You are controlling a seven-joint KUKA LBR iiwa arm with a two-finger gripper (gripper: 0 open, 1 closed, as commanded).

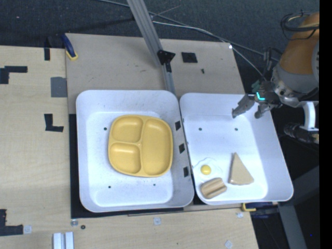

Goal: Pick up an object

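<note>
Looking down on the tabletop, we find the gripper point(250, 108) hovering at the far edge of the right bin point(270, 139), its fingers spread wide and holding nothing. Our nearest targets lie toward that bin's near edge: a tan wedge point(240, 170) pointing up toward the gripper, a brown bread-roll-like piece point(212, 187), a fried egg point(206, 168). A yellow divided plate point(140, 145) sits mid left bin point(88, 139).

A fried egg point(206, 168), a small brown bread roll point(212, 188) and a tan wedge slice point(240, 170) lie close together in the right bin's point(218, 113) near corner.
</note>
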